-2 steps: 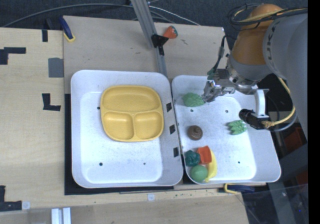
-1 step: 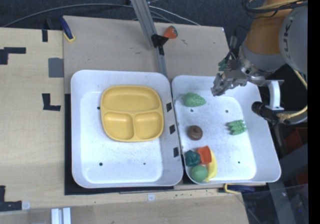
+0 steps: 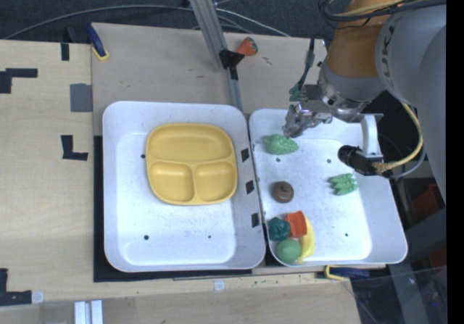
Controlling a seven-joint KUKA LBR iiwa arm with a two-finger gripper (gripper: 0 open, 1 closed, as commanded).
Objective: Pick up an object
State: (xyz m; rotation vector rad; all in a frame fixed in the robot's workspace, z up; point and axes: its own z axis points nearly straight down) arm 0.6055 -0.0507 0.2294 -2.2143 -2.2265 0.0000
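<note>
My gripper (image 3: 296,127) hangs over the back left of the right bin (image 3: 377,232), its tips just above and to the right of a light green leafy toy (image 3: 279,145). Nothing shows between its tips. A small brown round piece (image 3: 282,190) lies near the bin's middle. A second green toy (image 3: 344,183) rests further right. At the bin's front left corner sits a cluster: a dark teal piece (image 3: 278,228), an orange-red block (image 3: 296,223), a green ball (image 3: 288,249) and a yellow piece (image 3: 307,243).
The left bin (image 3: 123,243) holds a yellow divided tray (image 3: 192,163). A grey pole (image 3: 206,11) slants across the back of the bench, with an orange object (image 3: 248,46) beside it. The arm's wrist and cables fill the upper right.
</note>
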